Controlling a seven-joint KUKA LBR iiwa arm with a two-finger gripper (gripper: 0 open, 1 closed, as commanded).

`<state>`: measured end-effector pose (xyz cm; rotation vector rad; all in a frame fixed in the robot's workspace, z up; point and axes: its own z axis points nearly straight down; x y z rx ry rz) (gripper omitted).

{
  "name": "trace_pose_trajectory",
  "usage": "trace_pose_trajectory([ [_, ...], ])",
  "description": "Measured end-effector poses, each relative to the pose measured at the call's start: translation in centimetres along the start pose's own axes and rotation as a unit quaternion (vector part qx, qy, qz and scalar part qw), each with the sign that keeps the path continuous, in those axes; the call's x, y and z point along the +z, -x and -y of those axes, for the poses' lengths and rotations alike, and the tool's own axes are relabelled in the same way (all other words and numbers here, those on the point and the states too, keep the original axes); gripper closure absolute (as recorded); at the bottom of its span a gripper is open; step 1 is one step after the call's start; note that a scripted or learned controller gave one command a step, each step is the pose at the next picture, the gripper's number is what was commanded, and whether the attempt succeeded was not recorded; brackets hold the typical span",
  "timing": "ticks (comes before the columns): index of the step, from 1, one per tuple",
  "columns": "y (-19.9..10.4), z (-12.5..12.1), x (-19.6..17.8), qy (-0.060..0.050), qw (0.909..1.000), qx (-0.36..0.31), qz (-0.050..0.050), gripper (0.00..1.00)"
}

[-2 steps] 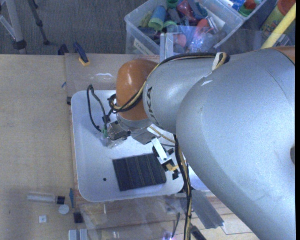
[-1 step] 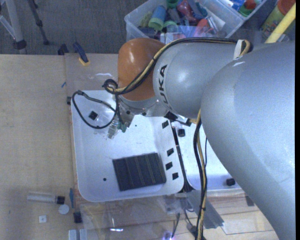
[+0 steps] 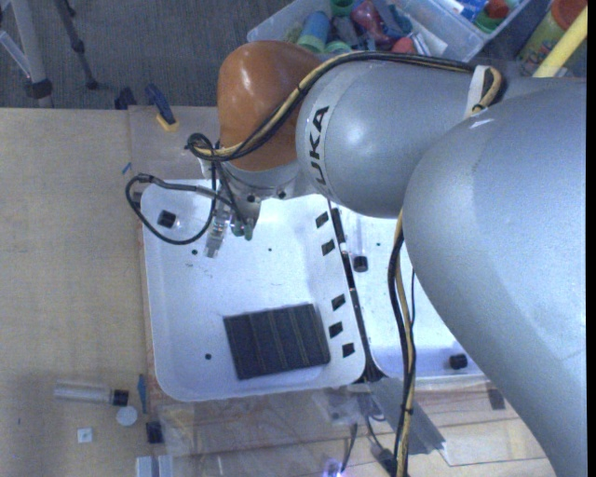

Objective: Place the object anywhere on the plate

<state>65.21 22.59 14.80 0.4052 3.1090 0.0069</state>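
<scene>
A dark ribbed rectangular plate [image 3: 277, 341] lies flat near the front of the left bin [image 3: 177, 307]. My gripper [image 3: 233, 222] hangs over the back of that bin, below the orange band [image 3: 264, 93], up and to the left of the plate and well apart from it. The wrist and cables hide most of the gripper. A small pale metallic piece [image 3: 214, 238] shows at its lower tip; I cannot tell whether it is a separate object or part of the gripper.
A black cable loop [image 3: 154, 210] hangs over the left bin's back left corner. The arm covers most of the right bin [image 3: 438, 354], where a small black item [image 3: 456, 361] lies. A tub of coloured toys [image 3: 391, 23] stands behind. Small clutter [image 3: 116, 401] lies front left.
</scene>
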Motion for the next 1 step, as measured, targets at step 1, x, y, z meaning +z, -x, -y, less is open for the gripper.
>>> trace_pose_trajectory([
  [1,-8.11,2.24,3.60,-0.004,0.9820,0.189,-0.004,1.00],
])
